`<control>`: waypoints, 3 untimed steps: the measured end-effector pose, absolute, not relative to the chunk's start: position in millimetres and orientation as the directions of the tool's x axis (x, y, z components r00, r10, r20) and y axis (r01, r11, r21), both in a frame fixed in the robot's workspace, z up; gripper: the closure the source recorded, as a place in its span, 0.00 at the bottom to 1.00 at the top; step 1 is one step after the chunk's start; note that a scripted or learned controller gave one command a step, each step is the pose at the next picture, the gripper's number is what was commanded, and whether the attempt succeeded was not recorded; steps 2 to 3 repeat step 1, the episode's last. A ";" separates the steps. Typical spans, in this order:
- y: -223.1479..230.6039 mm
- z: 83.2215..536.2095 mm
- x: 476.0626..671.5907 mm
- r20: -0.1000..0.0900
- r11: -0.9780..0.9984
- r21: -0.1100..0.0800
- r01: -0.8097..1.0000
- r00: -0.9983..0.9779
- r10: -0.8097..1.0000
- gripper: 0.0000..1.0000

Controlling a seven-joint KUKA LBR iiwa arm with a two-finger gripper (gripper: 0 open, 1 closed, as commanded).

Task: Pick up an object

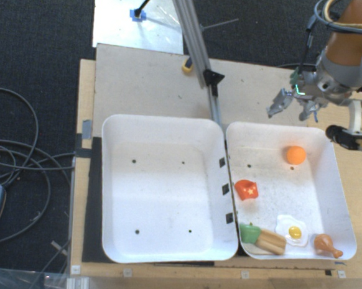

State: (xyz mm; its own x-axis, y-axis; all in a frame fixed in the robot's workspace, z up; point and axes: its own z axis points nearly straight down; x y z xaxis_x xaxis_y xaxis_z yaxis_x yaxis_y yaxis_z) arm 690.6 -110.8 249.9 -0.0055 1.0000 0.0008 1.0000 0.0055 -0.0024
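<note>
Overhead, metal claw [294, 106] spread open, round orange ball [296, 155], glossy fried egg [293, 230]

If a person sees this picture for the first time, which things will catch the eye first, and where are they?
The bright toy foods in the right bin stand out: an orange ball near its far end, a red piece by its left wall, and a fried egg near the front. The gripper hangs open above the bench, just beyond that bin's far rim.
</note>
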 end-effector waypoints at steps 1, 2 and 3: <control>-110.9 252.8 691.3 -0.001 0.007 0.002 1.000 -0.007 1.000 0.00; -110.9 252.8 691.3 -0.001 0.007 0.002 1.000 -0.007 1.000 0.00; -110.9 252.8 691.3 -0.001 0.007 0.002 1.000 -0.007 1.000 0.00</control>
